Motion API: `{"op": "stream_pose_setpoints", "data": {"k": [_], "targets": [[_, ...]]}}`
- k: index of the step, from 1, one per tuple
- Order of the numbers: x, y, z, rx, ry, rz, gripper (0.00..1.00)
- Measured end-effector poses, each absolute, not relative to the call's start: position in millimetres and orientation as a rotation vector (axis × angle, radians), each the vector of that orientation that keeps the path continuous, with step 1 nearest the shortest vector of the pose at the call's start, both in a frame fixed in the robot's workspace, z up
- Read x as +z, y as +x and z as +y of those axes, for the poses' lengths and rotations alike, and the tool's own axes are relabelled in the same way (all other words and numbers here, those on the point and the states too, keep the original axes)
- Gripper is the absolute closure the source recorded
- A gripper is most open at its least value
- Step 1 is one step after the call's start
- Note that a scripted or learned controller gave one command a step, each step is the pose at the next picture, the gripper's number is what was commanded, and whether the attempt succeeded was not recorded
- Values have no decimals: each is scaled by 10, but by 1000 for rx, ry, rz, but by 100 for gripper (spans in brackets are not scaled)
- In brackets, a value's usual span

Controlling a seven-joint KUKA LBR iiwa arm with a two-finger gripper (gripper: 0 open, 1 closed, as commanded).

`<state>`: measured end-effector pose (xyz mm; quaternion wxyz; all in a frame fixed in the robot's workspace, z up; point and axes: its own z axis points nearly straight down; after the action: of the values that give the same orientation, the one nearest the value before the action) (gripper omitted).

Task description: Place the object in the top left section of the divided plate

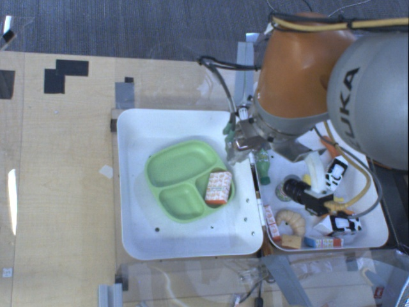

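From my screen, the green divided plate [177,165] sits in the middle of the left bin [128,190], and the small orange-and-white carton [218,188] lies in the plate's right-hand compartment, reaching that side's rim. The large upper-left compartment beside it is bare green, as is the smaller lower one. The gripper [238,142] hangs over the left bin's right wall, just up and to the right of the carton and apart from it. I cannot tell whether it is open or closed, because the wrist hides it. The arm [300,69] bulks over the top of the right bin [381,235]. The clutter is all in that bin: a green bottle [262,165] close to the gripper, a croissant [294,220] lower down, and a black-and-white cube [336,173] further right. The carton lies flat, its long axis running up and down my view with the top end leaning slightly right and its orange end nearest me.
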<state>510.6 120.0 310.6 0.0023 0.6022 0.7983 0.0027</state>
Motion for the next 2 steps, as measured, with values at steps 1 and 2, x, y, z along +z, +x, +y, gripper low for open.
{"op": "stream_pose_setpoints", "data": {"k": [1, 2], "targets": [[3105, 5105, 1203, 8, 1888, 2505, 0], [3105, 5105, 1203, 8, 1888, 2505, 0]]}}
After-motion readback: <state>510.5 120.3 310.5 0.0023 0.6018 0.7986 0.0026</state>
